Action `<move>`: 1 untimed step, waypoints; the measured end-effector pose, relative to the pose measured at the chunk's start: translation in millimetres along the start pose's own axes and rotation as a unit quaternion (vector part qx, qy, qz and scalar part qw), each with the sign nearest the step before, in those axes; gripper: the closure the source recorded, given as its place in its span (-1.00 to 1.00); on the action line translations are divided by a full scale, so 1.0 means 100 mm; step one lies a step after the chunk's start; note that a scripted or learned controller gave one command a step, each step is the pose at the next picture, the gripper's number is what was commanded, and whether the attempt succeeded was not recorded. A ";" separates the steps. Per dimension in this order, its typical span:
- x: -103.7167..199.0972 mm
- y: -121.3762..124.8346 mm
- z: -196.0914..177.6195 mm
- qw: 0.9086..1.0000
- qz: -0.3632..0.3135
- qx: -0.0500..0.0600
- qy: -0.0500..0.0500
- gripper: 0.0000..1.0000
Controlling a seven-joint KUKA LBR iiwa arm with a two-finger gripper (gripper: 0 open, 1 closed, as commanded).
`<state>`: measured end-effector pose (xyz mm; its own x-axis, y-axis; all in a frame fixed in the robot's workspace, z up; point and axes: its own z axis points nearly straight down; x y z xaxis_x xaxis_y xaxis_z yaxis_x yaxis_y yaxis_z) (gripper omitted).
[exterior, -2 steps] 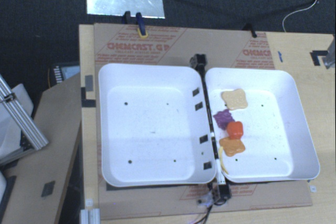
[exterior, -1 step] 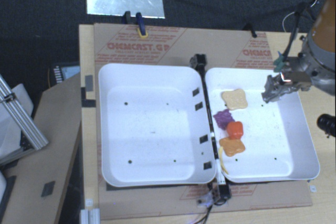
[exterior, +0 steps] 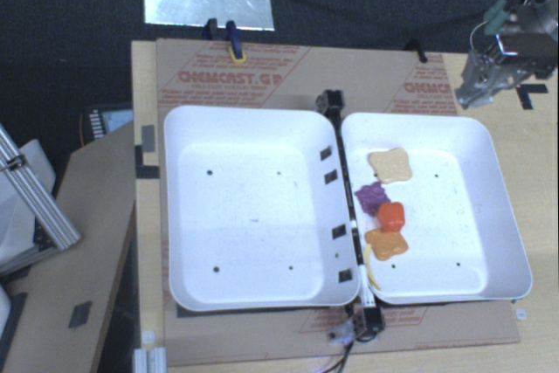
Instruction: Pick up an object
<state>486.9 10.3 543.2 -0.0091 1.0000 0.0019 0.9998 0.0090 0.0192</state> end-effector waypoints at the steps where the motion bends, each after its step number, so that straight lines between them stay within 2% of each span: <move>1: 0.64 -0.04 1.44 1.000 0.000 0.016 -0.001 1.00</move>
